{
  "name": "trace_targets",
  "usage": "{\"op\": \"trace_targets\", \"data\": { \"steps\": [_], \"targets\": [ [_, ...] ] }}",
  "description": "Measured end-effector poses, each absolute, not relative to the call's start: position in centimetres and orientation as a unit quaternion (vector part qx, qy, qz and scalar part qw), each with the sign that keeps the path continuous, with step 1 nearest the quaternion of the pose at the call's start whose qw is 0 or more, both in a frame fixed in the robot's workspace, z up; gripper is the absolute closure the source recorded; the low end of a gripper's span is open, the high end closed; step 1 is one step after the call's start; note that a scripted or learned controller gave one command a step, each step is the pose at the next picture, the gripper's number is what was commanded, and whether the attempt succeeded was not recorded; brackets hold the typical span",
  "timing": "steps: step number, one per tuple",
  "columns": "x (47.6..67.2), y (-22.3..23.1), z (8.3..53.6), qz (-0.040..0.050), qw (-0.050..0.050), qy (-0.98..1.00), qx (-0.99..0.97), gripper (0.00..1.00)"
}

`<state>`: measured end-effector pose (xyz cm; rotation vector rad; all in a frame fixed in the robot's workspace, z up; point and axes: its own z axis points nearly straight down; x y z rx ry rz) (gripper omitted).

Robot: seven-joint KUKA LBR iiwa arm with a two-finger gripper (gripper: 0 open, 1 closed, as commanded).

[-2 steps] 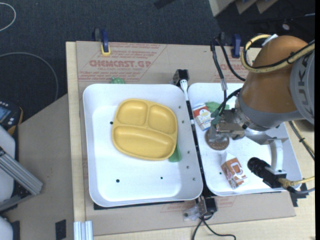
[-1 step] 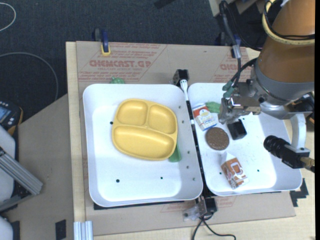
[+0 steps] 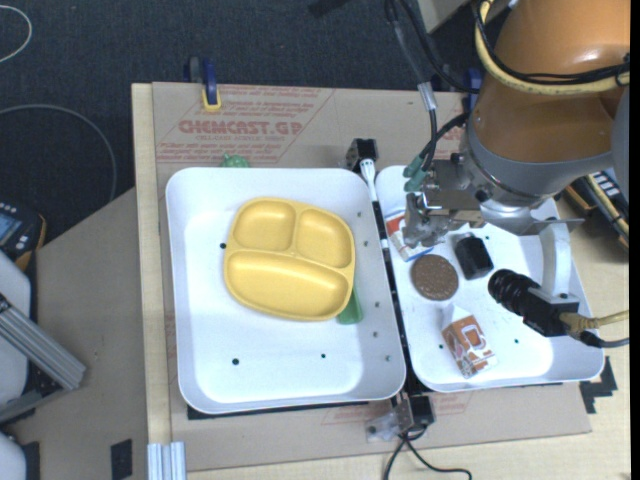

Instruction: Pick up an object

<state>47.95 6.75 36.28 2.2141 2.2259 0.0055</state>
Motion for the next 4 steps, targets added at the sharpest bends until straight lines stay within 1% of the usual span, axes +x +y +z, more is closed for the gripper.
{"op": "trace_targets", "data": {
  "steps": [1, 2, 3, 4],
  "targets": [
    [47.7, 16.7, 28.1, -0.0037, -0.004, 0.711, 0.703, 1.0],
    [48.8, 11.6, 21.5, -0.0046, -0.002, 0.705, 0.709, 1.0],
    [48.0, 11.8, 26.8, 0.0022, 0.001, 0.707, 0.707, 1.0],
    [48.0, 17.6, 34.5, 0.0051, 0.001, 0.71, 0.704, 1.0]
  ]
}}
